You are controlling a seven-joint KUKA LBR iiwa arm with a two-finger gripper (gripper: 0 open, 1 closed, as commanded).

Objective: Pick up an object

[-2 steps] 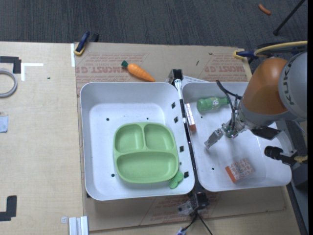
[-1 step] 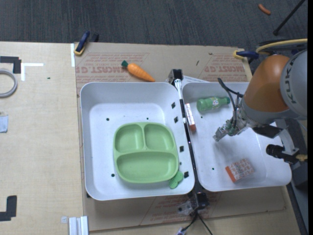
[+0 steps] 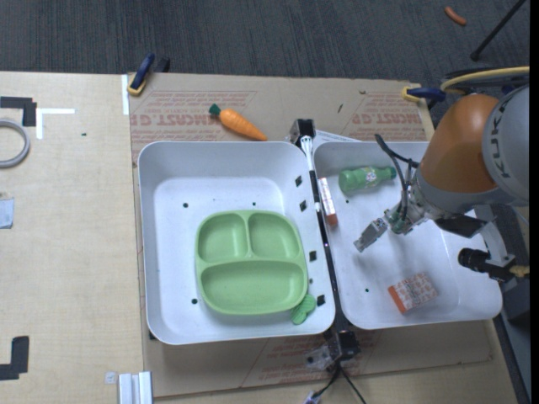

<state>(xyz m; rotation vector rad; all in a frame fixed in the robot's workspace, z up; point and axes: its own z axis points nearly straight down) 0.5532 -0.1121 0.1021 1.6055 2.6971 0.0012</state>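
Our gripper (image 3: 368, 236) hangs over the right bin (image 3: 446, 305).

From the overhead camera we cannot tell its grip; the green bottle (image 3: 365, 178) lies just beyond it, and the orange packet (image 3: 413, 294) sits nearer us, apart.

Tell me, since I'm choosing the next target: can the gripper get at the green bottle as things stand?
Probably yes. The green bottle lies on its side in the right bin, with bare floor around it. The gripper hovers in that same bin just below it, and nothing lies between them.
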